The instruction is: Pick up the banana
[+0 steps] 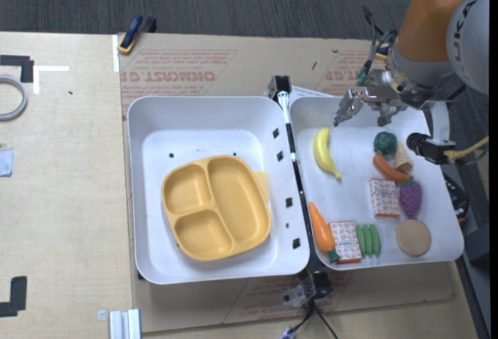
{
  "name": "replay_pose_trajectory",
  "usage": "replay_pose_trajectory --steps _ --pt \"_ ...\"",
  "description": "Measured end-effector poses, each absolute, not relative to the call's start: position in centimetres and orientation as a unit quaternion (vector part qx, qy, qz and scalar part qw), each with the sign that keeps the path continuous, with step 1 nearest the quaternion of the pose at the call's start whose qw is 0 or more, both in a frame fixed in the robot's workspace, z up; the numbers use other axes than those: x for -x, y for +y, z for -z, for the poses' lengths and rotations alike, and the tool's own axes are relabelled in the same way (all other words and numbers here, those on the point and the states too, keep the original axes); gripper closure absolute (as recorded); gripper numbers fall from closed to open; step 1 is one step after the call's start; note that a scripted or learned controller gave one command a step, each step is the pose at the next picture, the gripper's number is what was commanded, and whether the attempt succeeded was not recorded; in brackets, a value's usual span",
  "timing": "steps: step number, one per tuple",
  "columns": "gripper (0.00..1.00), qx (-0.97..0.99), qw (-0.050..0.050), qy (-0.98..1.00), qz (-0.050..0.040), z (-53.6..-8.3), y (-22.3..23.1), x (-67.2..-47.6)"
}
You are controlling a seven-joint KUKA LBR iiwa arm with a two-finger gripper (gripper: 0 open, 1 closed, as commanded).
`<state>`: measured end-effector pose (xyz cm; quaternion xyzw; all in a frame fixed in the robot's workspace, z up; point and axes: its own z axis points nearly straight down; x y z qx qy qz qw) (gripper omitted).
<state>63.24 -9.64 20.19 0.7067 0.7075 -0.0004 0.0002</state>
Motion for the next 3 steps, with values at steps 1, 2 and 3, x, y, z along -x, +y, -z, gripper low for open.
replay_pose_trajectory --steps 1,2,3 --pt "0.0 -0.695 0.0 0.719 0.0005 -9.2 -10.6 -61.2" --pt "1.0 -0.696 0.0 0.718 0.0003 -10.2 -10.6 -61.3" --pt "1.0 -0.864 0.0 0.504 0.0005 -19.2 -8.5 -62.4"
